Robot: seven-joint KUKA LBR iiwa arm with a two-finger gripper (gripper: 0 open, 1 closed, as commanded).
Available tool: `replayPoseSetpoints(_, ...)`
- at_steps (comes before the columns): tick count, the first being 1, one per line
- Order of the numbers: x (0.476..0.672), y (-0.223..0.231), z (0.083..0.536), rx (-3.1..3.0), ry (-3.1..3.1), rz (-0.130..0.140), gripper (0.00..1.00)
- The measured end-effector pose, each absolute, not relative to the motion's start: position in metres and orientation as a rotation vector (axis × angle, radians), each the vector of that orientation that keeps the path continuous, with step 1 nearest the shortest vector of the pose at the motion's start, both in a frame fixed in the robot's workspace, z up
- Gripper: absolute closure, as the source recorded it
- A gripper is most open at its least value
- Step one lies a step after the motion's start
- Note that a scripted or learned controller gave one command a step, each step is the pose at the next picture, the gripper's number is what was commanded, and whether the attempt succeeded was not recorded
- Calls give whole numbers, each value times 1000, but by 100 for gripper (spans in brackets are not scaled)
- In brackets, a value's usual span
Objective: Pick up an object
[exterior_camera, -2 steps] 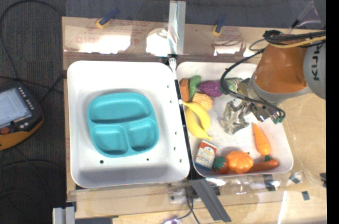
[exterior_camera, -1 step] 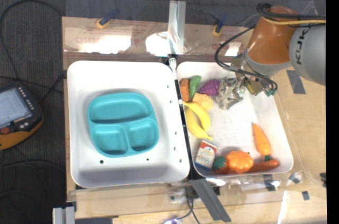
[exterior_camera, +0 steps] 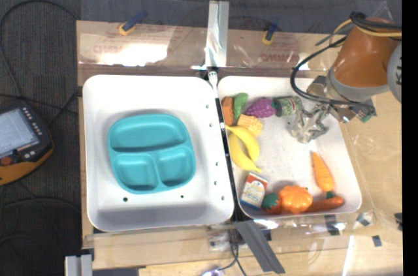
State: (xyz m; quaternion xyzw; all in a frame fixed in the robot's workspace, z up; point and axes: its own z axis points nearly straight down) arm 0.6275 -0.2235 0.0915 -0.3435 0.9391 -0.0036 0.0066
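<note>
Camera view: the gripper [exterior_camera: 307, 128] hangs empty, fingers slightly apart, over bare floor of the right bin [exterior_camera: 351, 164]; closing here risks grabbing nothing, the carrot [exterior_camera: 322, 171] lying off to one side.

The two shallow white plastic bins [exterior_camera: 157, 203] look smooth and faintly glossy; the teal three-compartment plastic tray [exterior_camera: 151, 151] matt; the pale wooden counter [exterior_camera: 379, 157] dull.

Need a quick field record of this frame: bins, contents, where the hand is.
left bin: holds a teal divided tray
right bin: holds toy food
along its left side: corn, banana, purple grapes
near edge: small carton, orange pumpkin, red chili
right side: carrot
hand: low over the right bin's far part, on bare floor, between grapes and carrot
grip state: cannot tell
arm: reaches in from the right
</note>
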Motion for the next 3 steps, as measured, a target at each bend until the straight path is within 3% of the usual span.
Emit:
replayPoseSetpoints(1,627,-223,90,-1074,2939,-8,0)
replayPoseSetpoints(2,567,-220,91,-1093,2934,-2,0)
replayPoseSetpoints(3,577,-151,91,-903,2995,-9,0)
